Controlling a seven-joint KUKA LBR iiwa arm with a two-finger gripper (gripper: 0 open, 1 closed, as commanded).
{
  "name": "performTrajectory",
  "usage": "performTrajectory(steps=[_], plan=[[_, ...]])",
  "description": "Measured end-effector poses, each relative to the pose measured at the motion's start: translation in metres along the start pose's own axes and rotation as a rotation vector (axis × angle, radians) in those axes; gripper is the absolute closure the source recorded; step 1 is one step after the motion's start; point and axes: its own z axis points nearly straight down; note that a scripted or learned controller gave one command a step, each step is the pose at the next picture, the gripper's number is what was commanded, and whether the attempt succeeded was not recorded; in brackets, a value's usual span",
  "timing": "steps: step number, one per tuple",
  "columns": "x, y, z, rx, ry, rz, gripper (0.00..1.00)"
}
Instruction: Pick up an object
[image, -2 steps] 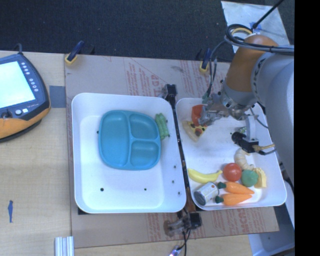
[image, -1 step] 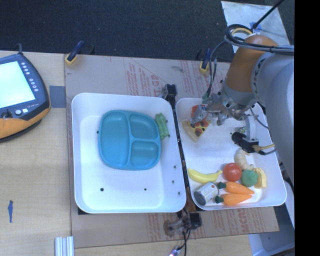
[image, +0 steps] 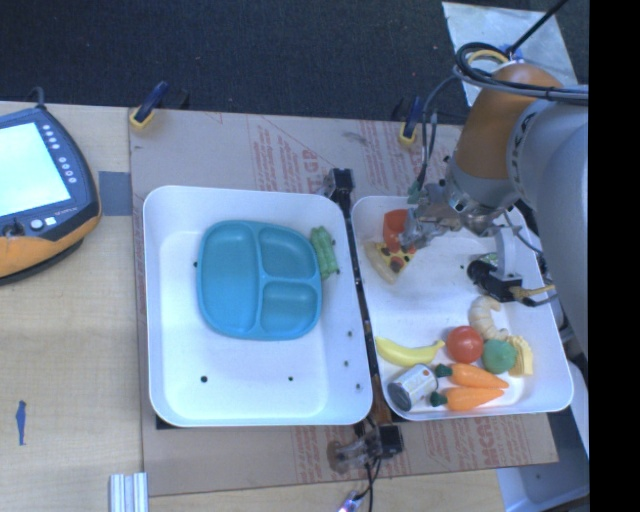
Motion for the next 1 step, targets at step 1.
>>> performTrajectory(steps=[1], plan=[[0.0,-0.0001,0.0002,0.001,0.0,-0.001,0.0]])
